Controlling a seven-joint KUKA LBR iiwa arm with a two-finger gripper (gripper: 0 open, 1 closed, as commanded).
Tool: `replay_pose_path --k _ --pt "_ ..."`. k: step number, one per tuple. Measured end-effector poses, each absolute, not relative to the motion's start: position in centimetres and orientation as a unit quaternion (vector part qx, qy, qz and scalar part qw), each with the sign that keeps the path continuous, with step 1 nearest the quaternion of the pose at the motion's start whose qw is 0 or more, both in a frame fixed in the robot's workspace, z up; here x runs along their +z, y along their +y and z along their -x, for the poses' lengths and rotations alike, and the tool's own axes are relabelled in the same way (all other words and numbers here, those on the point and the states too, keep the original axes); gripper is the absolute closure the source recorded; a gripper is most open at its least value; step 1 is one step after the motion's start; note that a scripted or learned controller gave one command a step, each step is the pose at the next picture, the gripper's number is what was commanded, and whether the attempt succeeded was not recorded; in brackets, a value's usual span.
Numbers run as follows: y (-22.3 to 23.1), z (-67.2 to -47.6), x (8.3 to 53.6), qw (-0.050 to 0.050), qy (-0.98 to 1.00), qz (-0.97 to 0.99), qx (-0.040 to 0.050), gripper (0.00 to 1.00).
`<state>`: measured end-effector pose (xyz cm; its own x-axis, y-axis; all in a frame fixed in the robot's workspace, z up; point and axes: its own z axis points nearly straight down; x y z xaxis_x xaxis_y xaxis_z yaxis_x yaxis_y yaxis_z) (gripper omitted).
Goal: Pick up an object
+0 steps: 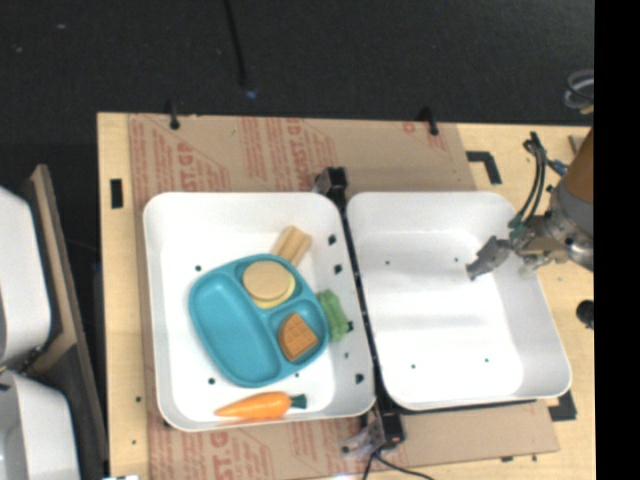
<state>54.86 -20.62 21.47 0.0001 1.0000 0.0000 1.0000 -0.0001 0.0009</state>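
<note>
Scene evenly and brightly lit from overhead. Both white bins point(450, 378) are rendered near saturation, with surface detail washed out. A soft grey shadow is cast on the right bin floor beneath the tool point(487, 259). Background beyond the counter point(240, 153) is left almost black. Overall sharpness is low; the tool is slightly blurred.

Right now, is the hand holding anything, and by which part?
Nothing is seen held. The hand is over the right bin, with no object between its fingers; the toys lie in the left bin.
</note>
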Motion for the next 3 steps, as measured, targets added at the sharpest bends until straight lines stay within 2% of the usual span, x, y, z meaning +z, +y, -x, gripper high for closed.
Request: replay_pose_path --k 2,3 --pt "-22.0 -55.7 11.3 -0.002 0.707 -0.708 -0.0013 0.0" --pt "-22.0 -55.7 10.0 0.0 0.707 -0.707 -0.0004 0.0"
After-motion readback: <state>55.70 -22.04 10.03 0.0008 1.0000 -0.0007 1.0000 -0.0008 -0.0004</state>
